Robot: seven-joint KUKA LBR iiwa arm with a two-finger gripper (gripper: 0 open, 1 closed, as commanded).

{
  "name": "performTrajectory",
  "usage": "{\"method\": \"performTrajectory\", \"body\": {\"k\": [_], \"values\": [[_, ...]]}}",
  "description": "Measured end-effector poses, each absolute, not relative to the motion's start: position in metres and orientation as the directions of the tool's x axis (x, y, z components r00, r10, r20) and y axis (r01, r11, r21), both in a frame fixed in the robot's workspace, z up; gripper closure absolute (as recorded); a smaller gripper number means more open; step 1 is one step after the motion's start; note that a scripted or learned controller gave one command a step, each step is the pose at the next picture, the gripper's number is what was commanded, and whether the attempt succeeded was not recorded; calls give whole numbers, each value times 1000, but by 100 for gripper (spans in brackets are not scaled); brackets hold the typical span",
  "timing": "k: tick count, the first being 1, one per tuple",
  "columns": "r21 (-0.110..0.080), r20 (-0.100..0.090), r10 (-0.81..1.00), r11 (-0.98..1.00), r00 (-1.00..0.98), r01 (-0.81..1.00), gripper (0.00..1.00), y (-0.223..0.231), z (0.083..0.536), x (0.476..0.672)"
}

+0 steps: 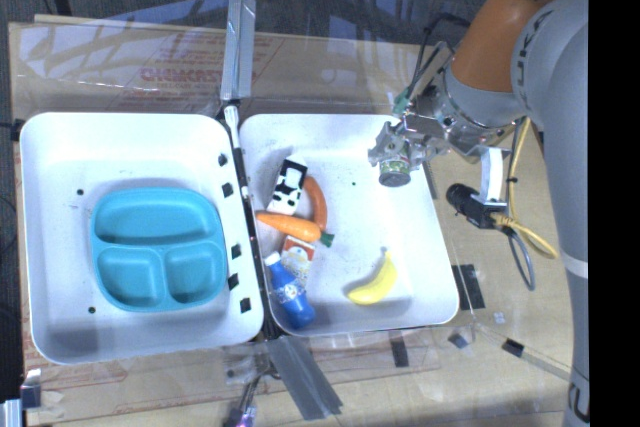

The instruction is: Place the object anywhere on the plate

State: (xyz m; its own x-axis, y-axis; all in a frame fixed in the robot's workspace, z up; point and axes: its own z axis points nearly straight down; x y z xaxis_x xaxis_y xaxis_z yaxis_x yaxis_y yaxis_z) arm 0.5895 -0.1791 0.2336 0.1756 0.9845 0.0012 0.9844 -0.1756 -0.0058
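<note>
A blue sectioned plate (pixel 157 248) lies in the left bin (pixel 40 215). The right bin (pixel 420 245) holds a yellow banana (pixel 373 281), an orange carrot (pixel 288 225), a reddish sausage (pixel 318 198), a black-and-white item (pixel 289 187) and a blue bottle (pixel 290 295) with a small packet beside it. My gripper (pixel 394 160) hangs over the right bin's upper right corner, away from all of these. Nothing shows between its fingers.
A grey metal divider (pixel 237 55) runs between the two bins. The arm's orange band and grey body (pixel 520 45) stand over the bench's right side. Tape marks and cables lie on the bench to the right of the bin.
</note>
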Motion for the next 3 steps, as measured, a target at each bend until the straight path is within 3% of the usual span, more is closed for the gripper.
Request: {"method": "performTrajectory", "body": {"k": [1,2,3], "values": [[-6,-1,978,-208,208,978,100,-122,221,559],[-5,-1,988,-154,154,988,100,-75,201,549],[-7,1,999,52,-52,999,100,-20,193,559]]}}
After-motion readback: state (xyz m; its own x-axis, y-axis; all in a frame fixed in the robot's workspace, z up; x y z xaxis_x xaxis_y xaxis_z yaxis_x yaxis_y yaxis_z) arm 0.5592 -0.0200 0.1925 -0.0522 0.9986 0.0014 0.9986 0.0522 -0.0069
